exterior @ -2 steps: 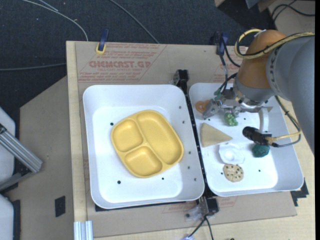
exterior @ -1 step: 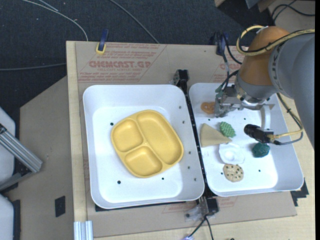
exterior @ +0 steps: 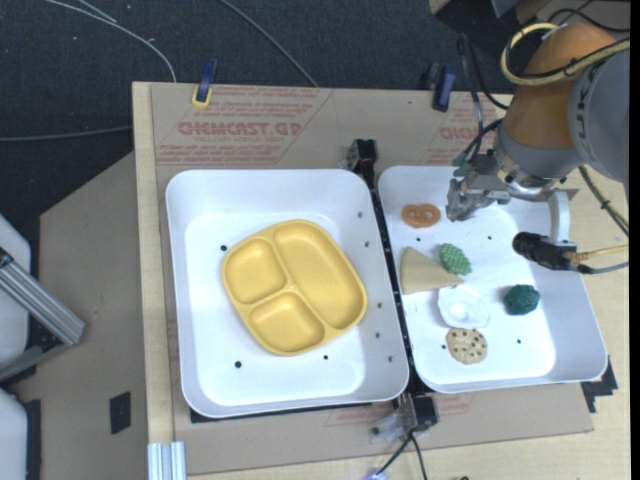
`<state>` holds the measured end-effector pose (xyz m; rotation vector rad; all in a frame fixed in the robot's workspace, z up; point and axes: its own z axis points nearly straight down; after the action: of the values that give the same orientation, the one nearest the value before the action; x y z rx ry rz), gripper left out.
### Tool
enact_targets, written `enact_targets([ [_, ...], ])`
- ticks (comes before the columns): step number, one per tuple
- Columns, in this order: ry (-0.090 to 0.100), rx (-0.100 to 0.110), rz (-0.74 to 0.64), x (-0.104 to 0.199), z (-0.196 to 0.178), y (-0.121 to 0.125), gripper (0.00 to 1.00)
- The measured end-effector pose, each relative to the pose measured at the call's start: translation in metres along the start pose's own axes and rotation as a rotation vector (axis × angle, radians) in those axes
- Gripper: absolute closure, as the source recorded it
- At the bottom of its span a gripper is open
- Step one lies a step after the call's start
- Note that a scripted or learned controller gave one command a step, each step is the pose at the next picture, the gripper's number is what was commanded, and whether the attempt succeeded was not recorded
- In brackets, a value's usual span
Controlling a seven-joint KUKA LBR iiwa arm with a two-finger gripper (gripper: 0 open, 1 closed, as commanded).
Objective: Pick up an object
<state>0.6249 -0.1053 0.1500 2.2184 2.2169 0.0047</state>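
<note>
The right bin (exterior: 570, 353) holds several small food items: an orange pretzel-like piece (exterior: 421, 214), a light green leafy piece (exterior: 455, 259), a pale yellow wedge (exterior: 425, 272), a white fried egg (exterior: 461, 308), a dark green lump (exterior: 520, 299) and a brown cookie (exterior: 466, 345). My gripper (exterior: 466, 204) hangs over the back of this bin, just right of the orange piece and above the leafy piece. Nothing shows between its fingers.
The left bin (exterior: 200, 218) carries a yellow three-compartment plate (exterior: 292, 286). A black clamp (exterior: 362, 154) sits at the back between the bins. A black cylinder with a cable (exterior: 540, 249) juts out over the right bin's right side.
</note>
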Motion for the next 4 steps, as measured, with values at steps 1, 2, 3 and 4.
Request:
enact_targets([
  [1, 0.000, 0.001, -0.002, 0.009, -0.050, -0.003, 1.00],
  [2, 0.000, 0.000, -0.002, 0.009, -0.081, -0.001, 1.00],
  [3, 0.004, 0.006, -0.005, 0.059, -0.088, -0.007, 1.00],
  [4, 0.003, 0.009, -0.005, 0.117, -0.088, -0.029, 1.00],
])
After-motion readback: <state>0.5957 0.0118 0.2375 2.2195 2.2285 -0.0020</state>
